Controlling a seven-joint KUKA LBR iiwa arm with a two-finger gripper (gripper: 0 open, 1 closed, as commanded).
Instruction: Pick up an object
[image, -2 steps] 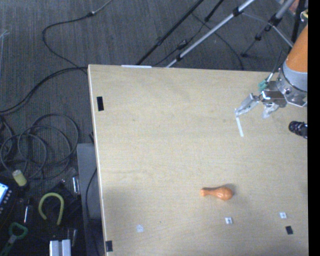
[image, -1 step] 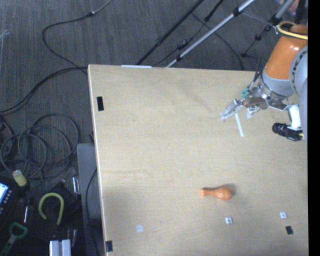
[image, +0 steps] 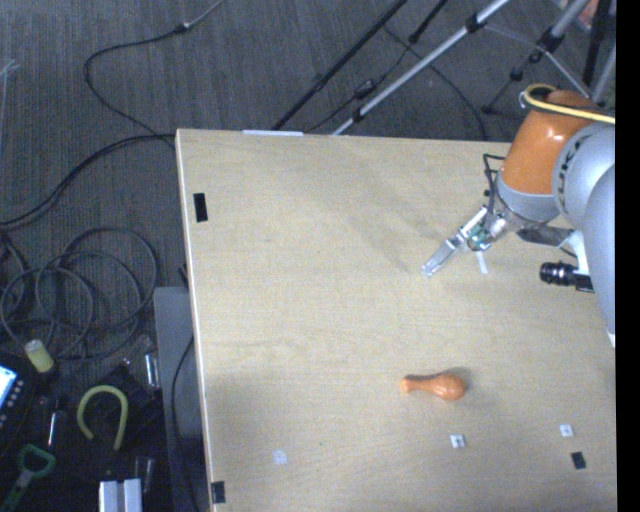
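Nearest me along the bottom edge of the tan bench top (image: 320, 300), I see a few small markers — a pale square tag (image: 457, 440), another pale one (image: 566, 431) further right, and a dark one (image: 578, 460) beside the right border. Just above them lies the orange object (image: 436, 385), pear-shaped, lying flat on its side with the narrow neck pointing left and the rounder bulb to the right. It sits alone on the wood in the lower right part of the surface, touching nothing.

Further up, well apart from that object, I see the gripper (image: 440, 262) hanging over bare bench. Its slim metallic fingers (image: 436, 264) point down and to the left, and from my view they look drawn close together — a narrow stance, with nothing between them. Behind it the orange band (image: 545, 140) and the grey arm (image: 595, 220) fill the right side.

A dark marker (image: 200, 207) sits near the bench's left edge. Off the bench to the left, on the dark carpet, I see coiled black cables (image: 80, 290) and a green U-shaped item (image: 100, 410). Beyond the far edge, grey stand legs (image: 420, 60) cross the floor.
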